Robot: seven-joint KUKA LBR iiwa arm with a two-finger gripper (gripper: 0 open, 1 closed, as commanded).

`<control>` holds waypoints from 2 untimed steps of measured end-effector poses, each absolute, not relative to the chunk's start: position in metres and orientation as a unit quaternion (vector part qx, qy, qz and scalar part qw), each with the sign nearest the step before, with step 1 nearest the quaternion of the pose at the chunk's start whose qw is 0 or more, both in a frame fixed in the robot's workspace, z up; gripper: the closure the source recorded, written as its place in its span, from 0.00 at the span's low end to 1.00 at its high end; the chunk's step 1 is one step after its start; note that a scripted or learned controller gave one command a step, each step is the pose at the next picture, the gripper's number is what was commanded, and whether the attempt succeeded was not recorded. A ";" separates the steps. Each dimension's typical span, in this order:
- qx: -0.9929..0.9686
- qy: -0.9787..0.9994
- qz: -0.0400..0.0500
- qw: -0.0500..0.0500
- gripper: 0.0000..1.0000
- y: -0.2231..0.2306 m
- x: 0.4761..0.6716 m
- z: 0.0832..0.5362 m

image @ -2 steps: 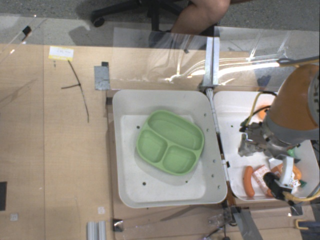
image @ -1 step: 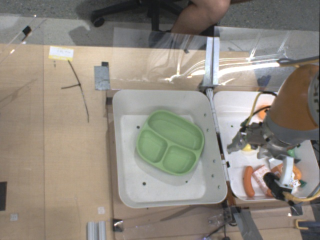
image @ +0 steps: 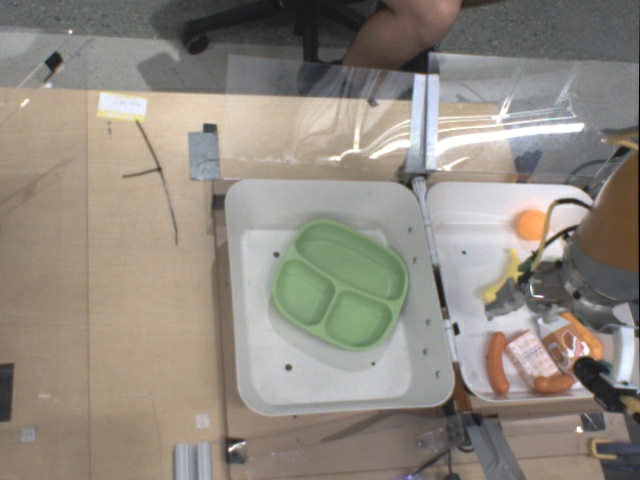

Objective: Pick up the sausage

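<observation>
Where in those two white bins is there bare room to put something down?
The left white bin has bare floor in a band all around the green divided plastic plate. The right white bin is free along its far-left part. Its near-right corner is crowded: red sausage, wrapped snack packet, yellow piece, and the gripper.

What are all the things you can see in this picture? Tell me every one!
Bins: two, white, side by side on the bench.
Divided plate: one, light green, middle of the left bin.
Sausage: one, orange-red, near the front of the right bin.
Curved sausage: one, orange-red, front of the right bin, beside the packet.
Packet: one, red and white, between the two sausages.
Ball: one, orange, back of the right bin.
Yellow item: one, yellow, right bin; too small to identify.
Sticky note: one, yellow, back left of the bench.
Arm: one, orange band, over the right bin.
End effector: one, dark grey, above the right bin.
</observation>
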State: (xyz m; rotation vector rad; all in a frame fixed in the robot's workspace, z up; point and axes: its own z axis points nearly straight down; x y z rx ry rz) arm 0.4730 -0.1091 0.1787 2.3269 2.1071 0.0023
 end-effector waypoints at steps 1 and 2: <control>0.732 0.681 0.005 0.007 0.00 -0.127 0.473 0.096; 0.733 0.680 0.006 0.013 1.00 -0.130 0.475 0.109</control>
